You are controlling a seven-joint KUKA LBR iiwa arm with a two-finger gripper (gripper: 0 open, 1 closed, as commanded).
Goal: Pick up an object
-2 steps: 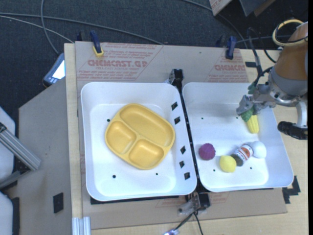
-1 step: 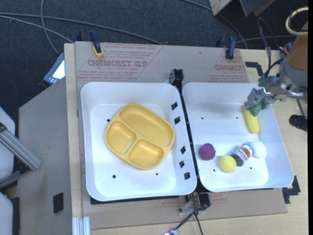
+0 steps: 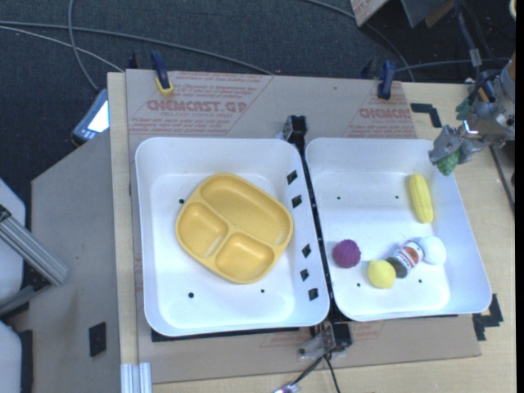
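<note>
Overhead slanted view of a bench w/ two shallow white bins side by side, described from the near edge to the far edge.

Nearest, in the right bin (image 3: 467, 219), a cluster sits close to the front right corner: a yellow ball (image 3: 381, 273), touching a small white bottle (image 3: 413, 254) w/ an orange-and-dark band, lying on its side. Just left of them, slightly apart, a purple ball (image 3: 346, 253).

Left bin (image 3: 151, 244) holds a yellow divided plate (image 3: 234, 227) w/ three compartments, resting flat approx. in the bin's middle, turned at an angle to the bin walls.

Between the bins runs a dark divider strip w/ small black clips.

Further back in the right bin, a yellow corn cob (image 3: 421, 197) lies lengthwise near the right wall, well apart from the front cluster.

Beyond that, at the far right corner of the right bin, the gripper (image 3: 447, 159) hangs over the bin's rim. A small green object (image 3: 447, 165) shows at its tip, apparently between the fingers, so the gripper seems closed around it; object is too small to identify.

Farthest: the brown board under the bins carries red printed lettering, w/ two blue clamps (image 3: 161, 73) on its far edge, then dark floor w/ loose cables.
</note>
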